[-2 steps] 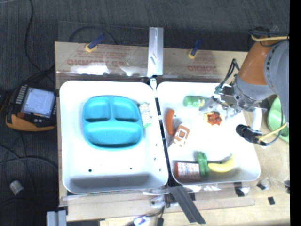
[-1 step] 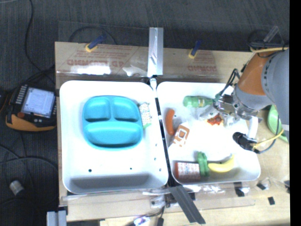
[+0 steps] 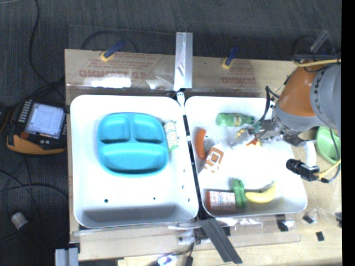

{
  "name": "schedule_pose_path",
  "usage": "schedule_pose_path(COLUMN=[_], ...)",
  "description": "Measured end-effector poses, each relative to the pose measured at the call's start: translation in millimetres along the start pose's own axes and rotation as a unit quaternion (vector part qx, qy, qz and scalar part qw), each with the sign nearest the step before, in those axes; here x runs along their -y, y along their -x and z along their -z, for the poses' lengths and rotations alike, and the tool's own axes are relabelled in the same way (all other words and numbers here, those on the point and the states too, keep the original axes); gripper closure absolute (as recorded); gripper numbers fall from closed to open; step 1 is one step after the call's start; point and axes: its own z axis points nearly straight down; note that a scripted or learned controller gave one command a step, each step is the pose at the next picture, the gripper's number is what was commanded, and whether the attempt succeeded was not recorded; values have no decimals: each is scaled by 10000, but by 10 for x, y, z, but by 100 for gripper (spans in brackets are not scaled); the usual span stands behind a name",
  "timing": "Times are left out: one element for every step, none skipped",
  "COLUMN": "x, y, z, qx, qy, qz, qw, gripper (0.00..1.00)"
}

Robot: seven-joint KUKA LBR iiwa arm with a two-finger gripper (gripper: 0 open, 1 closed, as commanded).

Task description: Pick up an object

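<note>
My gripper (image 3: 250,135) is low over the upper middle of the right bin (image 3: 288,204), with the grey arm and its orange band coming in from the right. Just to its left lies a green bottle (image 3: 233,119) on its side. Small yellow-green and red bits sit right at the gripper's tip, and I cannot make out what they are. An orange carrot-like stick (image 3: 199,142) and a small orange-and-white box (image 3: 213,157) lie near the bin's left wall. Along the front lie a brown-labelled can (image 3: 221,200), a green piece (image 3: 238,193) and a banana (image 3: 262,195).
The left bin (image 3: 89,204) holds a blue divided plate (image 3: 133,142) and a small patterned item (image 3: 171,133) by its right wall. A pale green object (image 3: 328,143) sits outside the right bin, behind the arm. A handheld device (image 3: 41,123) lies on the floor at left.
</note>
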Motion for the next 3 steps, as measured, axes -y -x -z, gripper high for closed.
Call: schedule_pose_path(x=[-12,155,767], y=[-13,266,-292], z=[100,973,1433], qx=[-13,-21,-37], qy=[8,-64,-62], qz=[4,-532,198], qw=[10000,9986,9998], gripper=[100,100,100])
